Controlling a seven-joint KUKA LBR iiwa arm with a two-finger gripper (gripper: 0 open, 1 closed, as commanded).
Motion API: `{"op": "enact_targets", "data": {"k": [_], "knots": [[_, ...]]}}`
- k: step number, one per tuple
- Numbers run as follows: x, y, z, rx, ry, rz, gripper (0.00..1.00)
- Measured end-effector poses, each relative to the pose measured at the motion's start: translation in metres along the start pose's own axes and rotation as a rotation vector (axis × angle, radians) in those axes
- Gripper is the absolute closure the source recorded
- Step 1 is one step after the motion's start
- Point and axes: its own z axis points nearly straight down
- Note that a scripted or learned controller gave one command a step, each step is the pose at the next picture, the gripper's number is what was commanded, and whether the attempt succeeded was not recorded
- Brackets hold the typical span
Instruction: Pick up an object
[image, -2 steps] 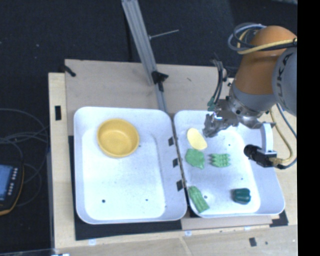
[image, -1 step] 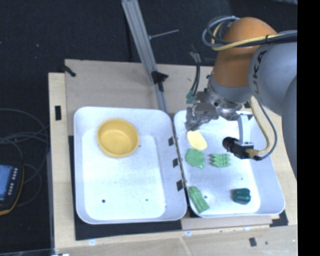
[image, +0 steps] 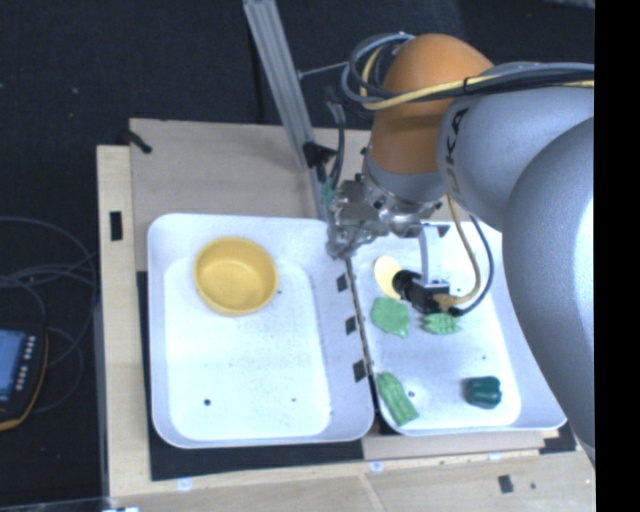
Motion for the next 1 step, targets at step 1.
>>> {"op": "enact_targets", "data": {"k": [1], "knots": [[0.0338, 0.0101, 0.0071, -0.001, 0.0, 0.001, 1.0]]}}
